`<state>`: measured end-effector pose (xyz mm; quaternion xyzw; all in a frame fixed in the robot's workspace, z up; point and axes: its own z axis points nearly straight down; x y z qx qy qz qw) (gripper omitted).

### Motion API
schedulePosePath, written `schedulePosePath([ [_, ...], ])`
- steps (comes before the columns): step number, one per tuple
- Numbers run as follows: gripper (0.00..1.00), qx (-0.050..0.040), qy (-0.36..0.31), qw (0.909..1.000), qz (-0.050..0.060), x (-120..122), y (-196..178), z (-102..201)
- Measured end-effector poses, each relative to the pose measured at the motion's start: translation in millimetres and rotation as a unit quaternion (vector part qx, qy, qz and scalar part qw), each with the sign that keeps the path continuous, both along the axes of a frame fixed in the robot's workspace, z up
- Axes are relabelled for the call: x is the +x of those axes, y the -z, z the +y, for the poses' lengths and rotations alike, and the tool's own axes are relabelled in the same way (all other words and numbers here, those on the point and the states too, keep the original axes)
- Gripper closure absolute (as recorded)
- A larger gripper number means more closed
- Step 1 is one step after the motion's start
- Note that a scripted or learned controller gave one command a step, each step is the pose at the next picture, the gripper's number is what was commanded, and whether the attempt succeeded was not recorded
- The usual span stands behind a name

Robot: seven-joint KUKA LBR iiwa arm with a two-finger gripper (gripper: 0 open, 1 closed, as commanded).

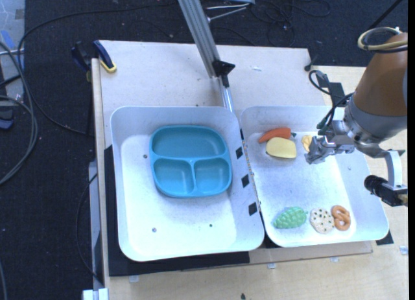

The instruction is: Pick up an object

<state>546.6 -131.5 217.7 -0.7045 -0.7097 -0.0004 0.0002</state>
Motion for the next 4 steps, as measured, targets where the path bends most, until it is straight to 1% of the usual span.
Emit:
schedulePosePath([
  [1, 1.0, -0.0001, 0.001, 1.0, 0.001, -1.6, 3.3, 44.9],
  [3, 1.0, 0.0001, 0.0, 1.0, 0.0, -2.7, 12.3, 153.4],
  [4, 1.0, -0.0001, 0.001, 1.0, 0.0, 1.3, -4.3, 203.4],
])
